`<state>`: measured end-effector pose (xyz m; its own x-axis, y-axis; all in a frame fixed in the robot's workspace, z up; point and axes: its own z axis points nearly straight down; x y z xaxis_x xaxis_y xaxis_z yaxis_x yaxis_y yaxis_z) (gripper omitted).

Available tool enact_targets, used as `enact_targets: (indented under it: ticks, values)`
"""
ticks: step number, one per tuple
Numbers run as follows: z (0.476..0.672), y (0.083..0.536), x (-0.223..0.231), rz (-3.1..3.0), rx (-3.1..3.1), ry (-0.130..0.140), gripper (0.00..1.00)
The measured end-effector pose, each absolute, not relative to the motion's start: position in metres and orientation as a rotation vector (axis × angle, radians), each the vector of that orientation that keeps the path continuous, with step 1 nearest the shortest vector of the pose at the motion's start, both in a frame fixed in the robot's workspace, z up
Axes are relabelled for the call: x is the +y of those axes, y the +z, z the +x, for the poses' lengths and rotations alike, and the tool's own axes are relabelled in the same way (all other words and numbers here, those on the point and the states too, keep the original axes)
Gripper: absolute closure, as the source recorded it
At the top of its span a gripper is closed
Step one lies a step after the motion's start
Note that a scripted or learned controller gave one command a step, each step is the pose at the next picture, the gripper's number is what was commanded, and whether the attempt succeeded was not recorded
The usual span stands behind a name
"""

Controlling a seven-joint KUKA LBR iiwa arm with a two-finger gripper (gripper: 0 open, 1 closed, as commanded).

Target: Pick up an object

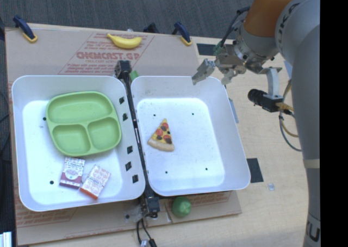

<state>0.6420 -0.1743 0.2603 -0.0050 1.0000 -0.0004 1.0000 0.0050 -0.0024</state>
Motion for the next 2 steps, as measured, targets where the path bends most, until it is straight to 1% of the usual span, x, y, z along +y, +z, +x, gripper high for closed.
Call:
enact_targets:
  ticks: [1, 2]
  values:
    - [0.59, 0.126, -0.207, -2.212, -2.225, 0.007, 0.0]
    - [0.632, 0.091, -0.211, -2.212, -2.227, 0.004, 0.0]
